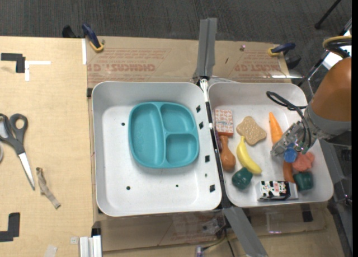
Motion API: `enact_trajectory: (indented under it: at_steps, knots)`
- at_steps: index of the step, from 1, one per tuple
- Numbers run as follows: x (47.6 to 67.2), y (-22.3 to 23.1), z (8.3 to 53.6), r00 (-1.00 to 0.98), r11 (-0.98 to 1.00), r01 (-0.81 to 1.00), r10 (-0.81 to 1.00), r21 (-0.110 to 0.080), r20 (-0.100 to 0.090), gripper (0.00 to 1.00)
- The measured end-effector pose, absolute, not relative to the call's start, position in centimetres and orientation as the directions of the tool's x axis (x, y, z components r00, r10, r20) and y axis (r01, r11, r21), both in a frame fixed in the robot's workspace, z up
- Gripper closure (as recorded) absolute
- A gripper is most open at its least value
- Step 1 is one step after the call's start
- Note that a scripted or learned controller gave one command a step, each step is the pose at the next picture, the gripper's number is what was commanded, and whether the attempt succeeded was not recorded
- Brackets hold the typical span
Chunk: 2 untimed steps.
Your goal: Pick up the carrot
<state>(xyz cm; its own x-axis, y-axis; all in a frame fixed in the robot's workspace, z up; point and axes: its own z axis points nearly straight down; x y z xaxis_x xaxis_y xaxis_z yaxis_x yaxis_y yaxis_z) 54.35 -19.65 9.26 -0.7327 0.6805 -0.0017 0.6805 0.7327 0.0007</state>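
Carrot: orange, tapered, lying flat in right bin; long axis runs 12 to 6, tip at 12. Gripper beside it; grip state unclear.

grey arm, orange band, black cable

The tool hides the middle of the carrot.

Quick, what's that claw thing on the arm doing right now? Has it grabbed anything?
Tool: low in the right bin, beside the carrot. Whether it grips anything cannot be told from this view.
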Motion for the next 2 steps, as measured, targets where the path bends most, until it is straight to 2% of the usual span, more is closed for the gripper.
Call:
enact_trajectory:
  at_steps: [1, 2]
  knots:
    - [54.4, -19.6, 9.3, -0.733, 0.733, 0.68, 0.68, 0.002, -0.001, 0.0]
    - [59.6, -17.7, 9.3, -0.845, 0.845, 0.534, 0.534, 0.002, -0.004, 0.0]
